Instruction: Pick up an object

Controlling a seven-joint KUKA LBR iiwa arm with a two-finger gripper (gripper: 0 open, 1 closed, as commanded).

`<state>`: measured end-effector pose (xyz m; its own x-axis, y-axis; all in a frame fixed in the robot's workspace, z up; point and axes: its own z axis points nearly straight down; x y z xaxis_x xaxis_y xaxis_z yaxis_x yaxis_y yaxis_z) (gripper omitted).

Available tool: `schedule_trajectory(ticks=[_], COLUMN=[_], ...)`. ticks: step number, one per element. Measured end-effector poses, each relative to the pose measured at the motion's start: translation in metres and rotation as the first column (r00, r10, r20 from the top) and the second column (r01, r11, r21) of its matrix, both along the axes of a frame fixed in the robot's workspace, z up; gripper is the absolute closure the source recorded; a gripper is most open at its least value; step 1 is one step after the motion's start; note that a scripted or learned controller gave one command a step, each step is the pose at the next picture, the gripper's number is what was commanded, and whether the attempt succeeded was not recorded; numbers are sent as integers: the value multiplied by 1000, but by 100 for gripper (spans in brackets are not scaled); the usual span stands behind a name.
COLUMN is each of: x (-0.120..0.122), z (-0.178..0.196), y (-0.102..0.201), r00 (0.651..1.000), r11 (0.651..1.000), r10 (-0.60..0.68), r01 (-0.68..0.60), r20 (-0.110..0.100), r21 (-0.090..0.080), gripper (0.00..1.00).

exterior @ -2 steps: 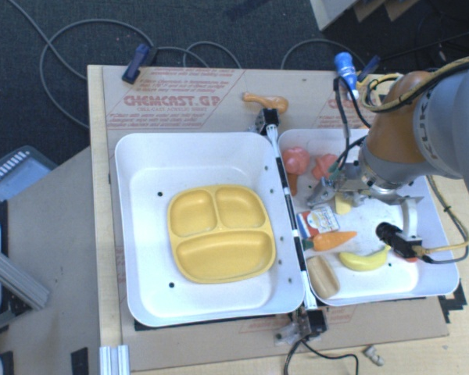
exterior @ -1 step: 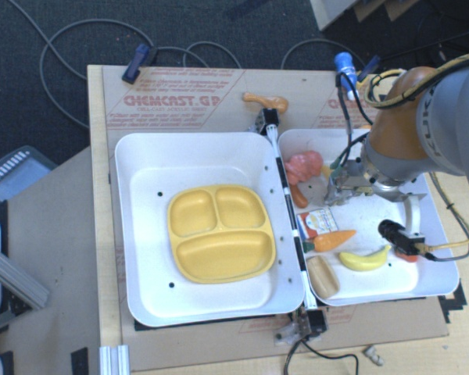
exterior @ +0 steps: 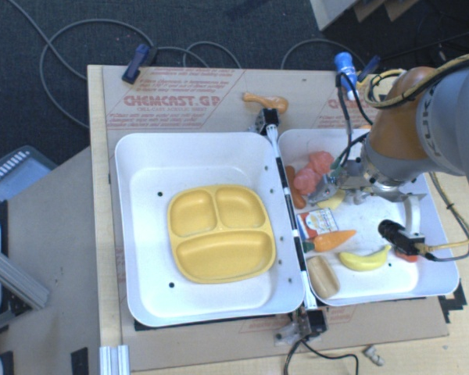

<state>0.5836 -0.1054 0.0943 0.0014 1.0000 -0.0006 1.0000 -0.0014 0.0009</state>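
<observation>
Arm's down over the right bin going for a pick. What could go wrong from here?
1. Clutter: the pink pieces, small packet, carrot and banana lie close together in the right bin, so the gripper may nudge a neighbour or lift two things.
2. The items by the gripper sit near the divider, so a grasp there could strike it.
3. The loose cables above the wrist could snag.
</observation>
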Motion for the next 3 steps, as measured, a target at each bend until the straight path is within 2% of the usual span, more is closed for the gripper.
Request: schedule_trajectory(ticks=[1, 2, 3], x=[50, 72, 72], z=[-11, -16, -16], y=[2, 5, 7], r00=[1000, 998, 998], r11=[1000, 1000, 1000], r10=[1, 7, 5], r01=[-1, -6, -4], r20=[-7, -56, -55], r21=[1, 6, 3], gripper=[0, 0, 0])
